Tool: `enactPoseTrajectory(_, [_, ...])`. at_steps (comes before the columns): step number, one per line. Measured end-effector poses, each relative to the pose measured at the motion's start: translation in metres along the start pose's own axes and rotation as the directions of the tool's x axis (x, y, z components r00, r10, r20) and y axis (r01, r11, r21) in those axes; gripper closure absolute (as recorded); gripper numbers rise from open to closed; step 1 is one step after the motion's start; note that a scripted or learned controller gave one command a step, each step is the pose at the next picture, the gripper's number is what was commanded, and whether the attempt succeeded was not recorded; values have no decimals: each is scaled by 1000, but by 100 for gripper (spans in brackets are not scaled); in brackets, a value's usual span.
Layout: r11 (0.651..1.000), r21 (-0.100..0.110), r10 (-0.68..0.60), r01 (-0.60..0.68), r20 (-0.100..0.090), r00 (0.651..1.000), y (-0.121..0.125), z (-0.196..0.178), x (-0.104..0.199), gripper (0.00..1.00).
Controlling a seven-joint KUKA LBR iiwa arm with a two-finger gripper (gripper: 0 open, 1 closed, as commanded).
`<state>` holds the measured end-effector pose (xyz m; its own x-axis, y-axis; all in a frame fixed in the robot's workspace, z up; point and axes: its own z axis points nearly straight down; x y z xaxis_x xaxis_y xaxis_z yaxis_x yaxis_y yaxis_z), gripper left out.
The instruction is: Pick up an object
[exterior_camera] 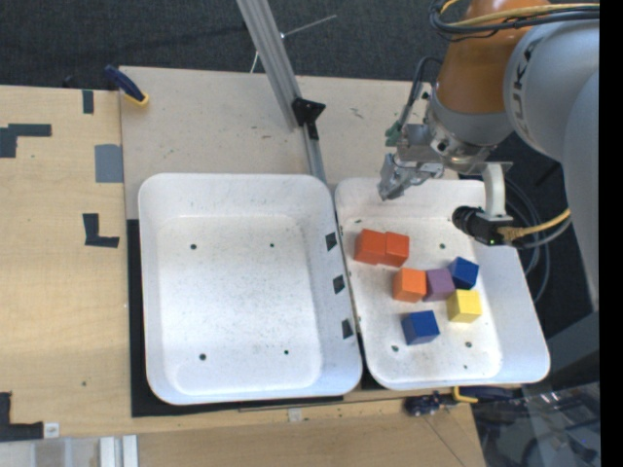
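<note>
Pale wooden tabletop (58,261) fills the background, marked with grey tape patches near its left edge, and a blue-and-yellow clamp (127,84) sits near the far edge. On a dark mat, two shallow white bins sit side by side, their inner rims touching, probably so that a thing lifted from one can be dropped into the other with a short move.

Going left to right, the left bin (156,212) carries only dark specks and a few small holes. A slanted metal post (277,56) comes down from the far edge and ends near the seam between the bins.

The right bin (516,358) holds all the blocks, gathered loosely around its middle. A long orange block (381,247) lies nearest the bin's far left corner. Nearer the front lies a smaller orange cube (410,284), touching a purple cube (440,282). A dark blue cube (421,326) lies alone toward the front edge. A blue cube (465,271) and a yellow cube (464,305) lie just beside the purple one, toward the right rim. Any of these could serve as the object to pick up.

The gripper (393,189) hangs over the far left corner of the right bin, just beyond the long orange block and apart from it. Its fingers point downward and look close together, with nothing between them; how wide the gap is cannot be told at this angle. Judging by position, the long orange block is the likeliest target.
</note>
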<state>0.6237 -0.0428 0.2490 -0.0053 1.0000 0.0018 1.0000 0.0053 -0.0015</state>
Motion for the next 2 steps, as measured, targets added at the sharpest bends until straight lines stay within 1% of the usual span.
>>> enactPoseTrajectory(2, [1000, 2, 0, 0, 0, 1000, -65, -4, 90, 100])
